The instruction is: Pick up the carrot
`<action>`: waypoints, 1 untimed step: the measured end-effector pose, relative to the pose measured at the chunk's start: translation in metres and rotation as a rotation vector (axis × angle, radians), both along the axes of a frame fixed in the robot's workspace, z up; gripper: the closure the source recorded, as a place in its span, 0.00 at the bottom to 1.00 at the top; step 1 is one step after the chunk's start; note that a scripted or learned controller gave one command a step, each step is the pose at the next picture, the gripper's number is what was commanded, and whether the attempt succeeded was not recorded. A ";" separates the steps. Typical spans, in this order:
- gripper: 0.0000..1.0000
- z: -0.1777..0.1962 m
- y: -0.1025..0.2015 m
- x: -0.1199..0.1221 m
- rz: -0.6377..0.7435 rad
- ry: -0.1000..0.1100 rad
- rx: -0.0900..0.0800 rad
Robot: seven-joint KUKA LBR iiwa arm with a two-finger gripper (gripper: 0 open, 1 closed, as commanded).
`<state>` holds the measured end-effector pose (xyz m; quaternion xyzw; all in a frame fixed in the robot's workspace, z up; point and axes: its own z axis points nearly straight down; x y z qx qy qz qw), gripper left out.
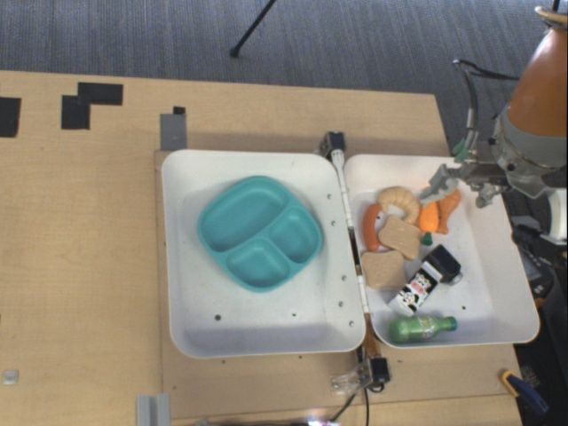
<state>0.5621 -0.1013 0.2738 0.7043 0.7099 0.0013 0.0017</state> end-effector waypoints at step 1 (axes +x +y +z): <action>0.00 -0.092 -0.030 0.030 0.116 0.009 0.000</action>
